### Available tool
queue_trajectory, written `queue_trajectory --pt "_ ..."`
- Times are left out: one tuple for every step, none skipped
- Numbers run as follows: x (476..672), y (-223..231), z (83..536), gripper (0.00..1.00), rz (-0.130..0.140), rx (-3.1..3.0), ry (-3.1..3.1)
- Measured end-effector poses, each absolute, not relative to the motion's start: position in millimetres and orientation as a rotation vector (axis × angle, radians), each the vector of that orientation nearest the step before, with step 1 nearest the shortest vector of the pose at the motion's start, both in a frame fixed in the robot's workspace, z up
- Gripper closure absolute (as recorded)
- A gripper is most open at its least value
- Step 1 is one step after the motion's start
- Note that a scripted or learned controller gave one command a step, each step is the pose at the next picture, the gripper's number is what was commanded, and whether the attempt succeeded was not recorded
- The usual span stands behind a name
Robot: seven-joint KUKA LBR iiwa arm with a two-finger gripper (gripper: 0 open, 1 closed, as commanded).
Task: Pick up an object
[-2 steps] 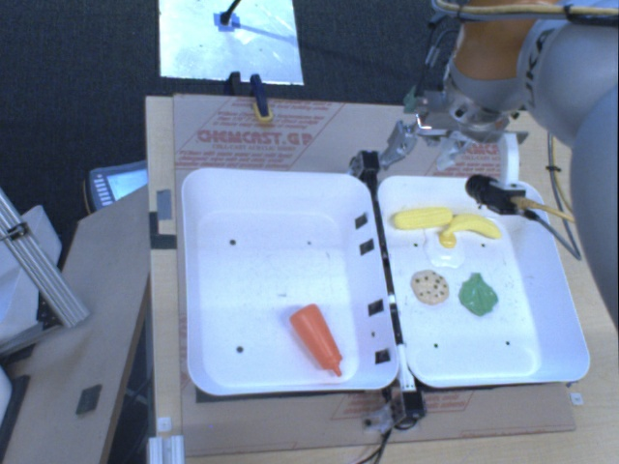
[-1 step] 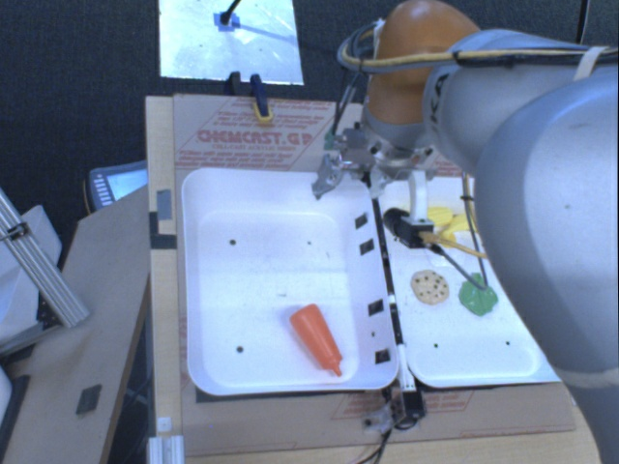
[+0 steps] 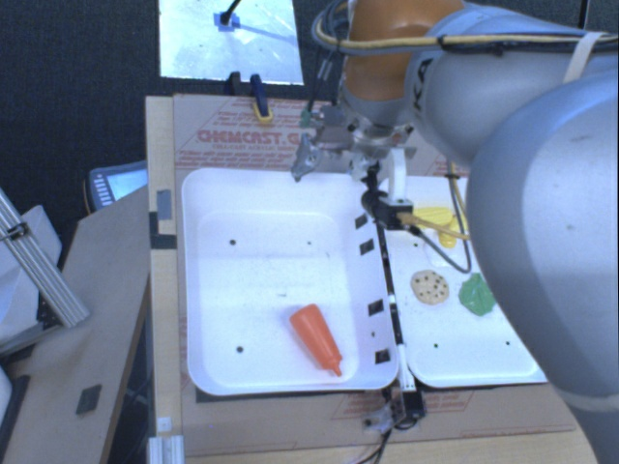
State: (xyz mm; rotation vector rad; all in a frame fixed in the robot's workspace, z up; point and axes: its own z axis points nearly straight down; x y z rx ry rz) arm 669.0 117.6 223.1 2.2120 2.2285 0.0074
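The surface [image 3: 126,288] was a pale brown bench, and on it lay a sheet of tan cardboard printed in red [image 3: 242,135], under two shallow white plastic bins. In the left bin [image 3: 208,201], towards the lower middle of the frame, lay an orange cone-shaped carrot toy [image 3: 317,337], alone on the floor of the bin. The right bin [image 3: 484,356] held a round speckled cookie [image 3: 429,286], a green leafy toy [image 3: 476,296] just beside it, and a yellow toy [image 3: 440,220] above them, partly hidden by cables. The grey arm's end effector [image 3: 372,177] hung over the wall between the bins, near the top centre; whether it was open or closed I cannot tell. Behind stood a dark curtain [image 3: 68,46] with a silvery square panel [image 3: 227,27].
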Motion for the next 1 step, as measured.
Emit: queue_trajectory --pt "669.0 144.2 248.7 0.0 0.007 2.213 2.228"
